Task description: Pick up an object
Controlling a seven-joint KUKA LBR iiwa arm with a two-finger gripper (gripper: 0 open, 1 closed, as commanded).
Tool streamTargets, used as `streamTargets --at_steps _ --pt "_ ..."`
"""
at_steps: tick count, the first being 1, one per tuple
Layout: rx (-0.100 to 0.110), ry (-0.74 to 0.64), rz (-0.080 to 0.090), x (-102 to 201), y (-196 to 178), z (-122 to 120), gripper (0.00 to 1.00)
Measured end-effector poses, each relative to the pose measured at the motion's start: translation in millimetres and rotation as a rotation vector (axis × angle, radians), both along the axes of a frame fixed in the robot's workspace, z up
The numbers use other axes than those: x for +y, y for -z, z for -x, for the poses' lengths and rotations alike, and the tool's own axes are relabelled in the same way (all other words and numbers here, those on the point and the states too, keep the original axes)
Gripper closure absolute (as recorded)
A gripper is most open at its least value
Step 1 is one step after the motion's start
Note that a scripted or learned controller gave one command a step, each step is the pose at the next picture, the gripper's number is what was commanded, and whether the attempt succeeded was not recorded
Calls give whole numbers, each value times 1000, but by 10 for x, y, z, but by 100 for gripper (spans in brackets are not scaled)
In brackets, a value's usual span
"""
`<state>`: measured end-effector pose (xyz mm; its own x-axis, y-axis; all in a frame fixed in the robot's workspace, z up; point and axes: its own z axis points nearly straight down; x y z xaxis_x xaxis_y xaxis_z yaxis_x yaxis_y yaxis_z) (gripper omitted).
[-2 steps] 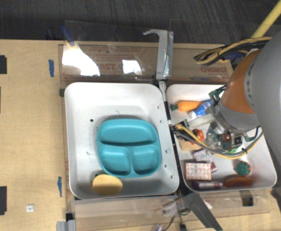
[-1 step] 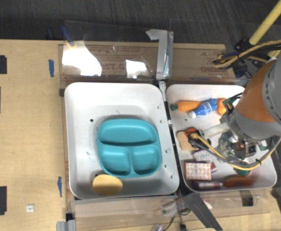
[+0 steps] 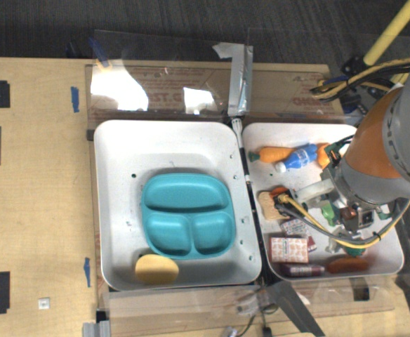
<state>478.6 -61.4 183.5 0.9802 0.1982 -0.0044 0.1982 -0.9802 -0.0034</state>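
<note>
At the near edge of the left bin (image 3: pixel 107 188), a flat yellow round piece (image 3: pixel 156 267) lies against the front wall. Just behind it, and touching it at its near corner, sits a teal divided tray (image 3: pixel 187 213), which takes up the middle of this bin.

In the right bin (image 3: pixel 394 258), a long dark red item (image 3: pixel 345 264) lies along the front wall. To the left of it is a small packet with a pink and white pattern (image 3: pixel 289 248), lying flat. A little farther back, near the left wall of this bin, there is a tan piece (image 3: pixel 267 203); what it is I cannot tell.

The gripper (image 3: pixel 337 213) is low over the middle of the right bin, among these objects, with yellow and black cables around it. Its tip is hidden by its own body and the cables, so I cannot tell if it is open or closed, and no object is seen in its grasp.

Behind the gripper, by the far wall, a plastic bottle with a blue label (image 3: pixel 298 157) lies on its side, and an orange object (image 3: pixel 274 153) lies just beside it on the left. The arm (image 3: pixel 377 156), with its orange band, comes in from the right above this corner.
</note>
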Motion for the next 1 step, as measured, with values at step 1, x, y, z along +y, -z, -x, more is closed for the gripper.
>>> streamTargets --at_steps 1 --pt "-2 -82 0 466 -1 -1020 0"
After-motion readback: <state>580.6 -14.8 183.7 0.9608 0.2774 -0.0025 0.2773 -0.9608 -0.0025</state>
